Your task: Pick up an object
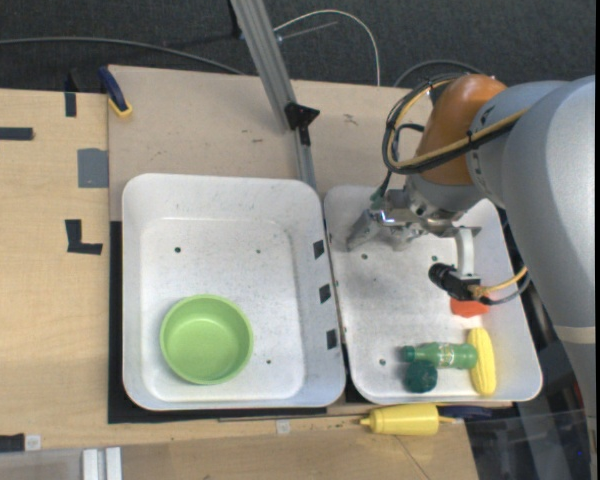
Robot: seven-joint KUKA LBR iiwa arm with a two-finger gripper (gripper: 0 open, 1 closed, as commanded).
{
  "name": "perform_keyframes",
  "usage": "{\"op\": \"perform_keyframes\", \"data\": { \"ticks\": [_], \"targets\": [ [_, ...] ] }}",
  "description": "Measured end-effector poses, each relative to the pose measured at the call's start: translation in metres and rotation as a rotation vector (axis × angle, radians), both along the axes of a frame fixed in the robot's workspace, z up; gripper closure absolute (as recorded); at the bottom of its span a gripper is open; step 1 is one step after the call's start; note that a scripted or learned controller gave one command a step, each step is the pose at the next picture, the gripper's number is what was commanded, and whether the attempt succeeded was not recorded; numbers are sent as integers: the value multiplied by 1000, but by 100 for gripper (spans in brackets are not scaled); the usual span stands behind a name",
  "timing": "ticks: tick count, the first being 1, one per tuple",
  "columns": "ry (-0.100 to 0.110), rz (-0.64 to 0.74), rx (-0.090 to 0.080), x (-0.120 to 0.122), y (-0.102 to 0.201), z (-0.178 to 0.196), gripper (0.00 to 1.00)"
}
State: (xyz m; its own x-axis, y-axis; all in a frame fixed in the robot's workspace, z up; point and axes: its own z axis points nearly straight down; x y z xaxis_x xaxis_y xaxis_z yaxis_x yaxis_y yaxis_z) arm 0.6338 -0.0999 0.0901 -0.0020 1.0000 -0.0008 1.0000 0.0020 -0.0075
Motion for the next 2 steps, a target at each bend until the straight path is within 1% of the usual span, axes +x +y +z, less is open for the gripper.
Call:
{"op": "perform_keyframes", "data": {
  "ticks": [1,2],
  "targets": [
    [-5,2,0,2,1,14,100],
    [-10,0,1,3,2,56,100]
  ]
}}
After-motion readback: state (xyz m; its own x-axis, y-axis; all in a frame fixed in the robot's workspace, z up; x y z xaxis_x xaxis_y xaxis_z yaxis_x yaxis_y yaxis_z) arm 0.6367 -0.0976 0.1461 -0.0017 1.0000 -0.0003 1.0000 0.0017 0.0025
